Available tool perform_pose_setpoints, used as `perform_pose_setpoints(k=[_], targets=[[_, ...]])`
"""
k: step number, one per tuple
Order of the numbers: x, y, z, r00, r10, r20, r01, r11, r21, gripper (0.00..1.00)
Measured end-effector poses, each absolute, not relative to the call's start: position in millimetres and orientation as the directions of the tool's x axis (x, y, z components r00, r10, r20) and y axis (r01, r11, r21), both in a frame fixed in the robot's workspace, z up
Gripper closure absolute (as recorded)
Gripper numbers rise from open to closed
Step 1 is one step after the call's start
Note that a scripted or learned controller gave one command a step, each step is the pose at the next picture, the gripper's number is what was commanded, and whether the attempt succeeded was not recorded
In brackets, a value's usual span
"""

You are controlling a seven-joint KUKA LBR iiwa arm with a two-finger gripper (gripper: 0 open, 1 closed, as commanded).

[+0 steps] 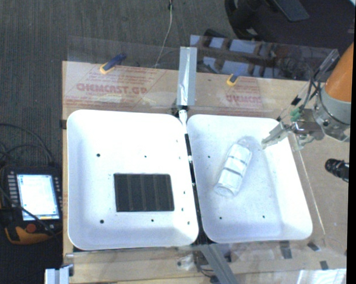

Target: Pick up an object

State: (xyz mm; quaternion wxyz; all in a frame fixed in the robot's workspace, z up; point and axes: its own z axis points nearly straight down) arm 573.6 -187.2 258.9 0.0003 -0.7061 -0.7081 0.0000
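progress: honestly nothing is picked up yet. The clear plastic bottle (234, 165) lies on its side on the bin floor, so the whole grab is left to do, I'd guess: get over it, come down, close, lift.

left bin (84, 164): left of the bottle's bin, the two rims touching along the middle. Shallow, white, and it holds one dark ribbed rectangular panel (144, 192) lying flat, a bit below the bin's centre.

right bin (280, 218): this is the one with the bottle in it, and that's its single item. The bottle sits upper-middle of the floor, tilted so its upper end points up-right toward the arm.

arm (342, 86): grey with the orange band, coming in up and to the right of the bottle, over the bin's upper right corner.

gripper (272, 138): just up-right of the bottle's upper end, near it but apart as far as I can see. One thin finger pokes down-left toward the bottle; I can't tell if the fingers are spread or closed, too small and blurry. Nothing visibly between them.

bottle: transparent, looks light and slippery, so I'd expect it to roll if nudged off-centre.
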Motion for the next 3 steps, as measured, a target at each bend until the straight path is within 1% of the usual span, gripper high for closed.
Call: perform_pose_setpoints(k=[1,2,3], targets=[[573.6,-187,259,-0.003,1.000,0.000,1.000,0.003,0.000,0.00],[568.4,-141,183,-0.096,0.995,0.000,0.995,0.096,0.000,0.00],[570.2,-123,95,-0.157,0.988,0.001,0.988,0.157,0.001,0.00]])
